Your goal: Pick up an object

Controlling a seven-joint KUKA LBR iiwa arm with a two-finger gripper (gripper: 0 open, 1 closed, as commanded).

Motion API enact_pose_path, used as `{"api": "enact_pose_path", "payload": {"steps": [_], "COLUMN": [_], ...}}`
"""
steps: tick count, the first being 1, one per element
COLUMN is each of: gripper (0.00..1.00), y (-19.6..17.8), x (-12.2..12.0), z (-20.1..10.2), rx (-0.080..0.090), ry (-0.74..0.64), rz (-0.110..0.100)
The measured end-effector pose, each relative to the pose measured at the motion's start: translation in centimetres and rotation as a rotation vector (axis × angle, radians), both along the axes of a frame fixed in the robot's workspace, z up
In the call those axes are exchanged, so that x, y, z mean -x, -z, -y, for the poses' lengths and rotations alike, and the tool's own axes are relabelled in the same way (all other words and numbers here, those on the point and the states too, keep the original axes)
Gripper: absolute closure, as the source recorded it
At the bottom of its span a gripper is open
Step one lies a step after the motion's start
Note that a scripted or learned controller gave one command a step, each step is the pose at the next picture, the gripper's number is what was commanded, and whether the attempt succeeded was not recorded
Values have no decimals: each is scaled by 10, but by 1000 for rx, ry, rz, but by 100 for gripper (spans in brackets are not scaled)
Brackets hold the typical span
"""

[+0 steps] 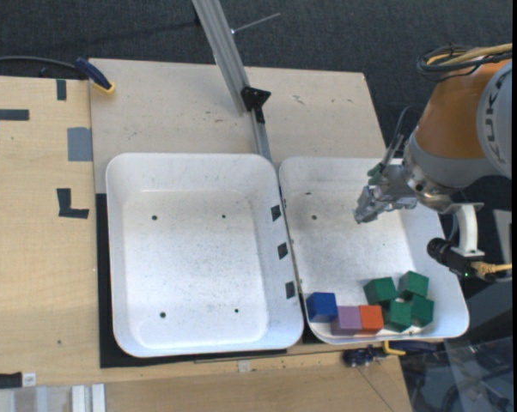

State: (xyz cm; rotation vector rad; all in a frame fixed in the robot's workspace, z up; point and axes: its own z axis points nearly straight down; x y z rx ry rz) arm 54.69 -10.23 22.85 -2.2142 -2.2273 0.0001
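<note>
Arm parked over the right bin, blocks bunched in the near corner

The gripper [372, 206] hangs above the middle of the right bin [344, 178], nothing between its fingers, though honestly I can't tell if they're spread or pinched from up here. The goods are well apart from it along the bin's near edge: blue block [322, 305], purple block [349, 318], orange block [371, 318] in a row, with green blocks [400, 299] piled beside them. They look like small, light, rigid cubes, probably a bit slick. The blue one sits at the row's end, so I'd squeeze its flat opposite faces.
</note>
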Motion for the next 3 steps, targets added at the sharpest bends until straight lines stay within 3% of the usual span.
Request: {"api": "enact_pose_path", "payload": {"steps": [2,3], "gripper": [100,100], "y": [-8,-15], "x": [-30,-57], "z": [-107,-152], "rx": [-1,-1], "ry": [-1,-1], "rz": [-1,1]}}
